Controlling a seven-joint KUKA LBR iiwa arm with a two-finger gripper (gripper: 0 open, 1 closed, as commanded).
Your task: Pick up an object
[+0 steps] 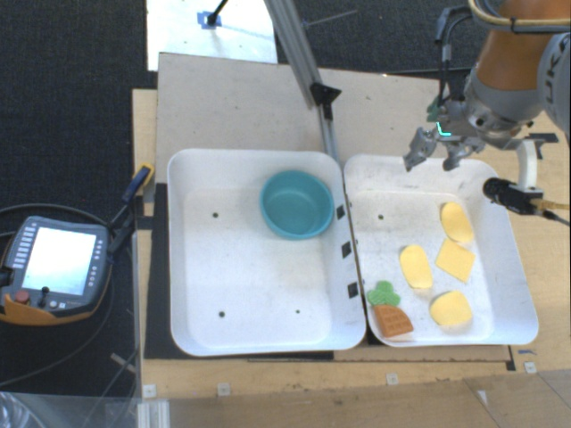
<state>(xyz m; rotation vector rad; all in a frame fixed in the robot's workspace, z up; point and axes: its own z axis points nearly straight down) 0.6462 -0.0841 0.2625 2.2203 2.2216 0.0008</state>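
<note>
Nothing has been picked up yet, by the look of it: the gripper [435, 154] hangs over the right bin [513, 239] near its twelve o'clock rim, its two fingers spread apart with only bare white floor showing between them. So the whole job is left, I'd judge: choosing a piece, coming down, closing and lifting. The candidates all lie toward the bin's lower half, well apart from the claw. There is a pale yellow oval piece [457, 222] at about three o'clock, a yellow square slice [456, 261] just below it, another yellow oval [415, 267] near the centre, and a rounder yellow lump [451, 309] at five o'clock. Down at seven o'clock sits an orange wedge [392, 320] touching a small green sprig [383, 293]; whether these are toy foods I can't quite say from here. The left bin [205, 266] holds a teal bowl [296, 203] at one o'clock, upright and smooth-walled.
</note>
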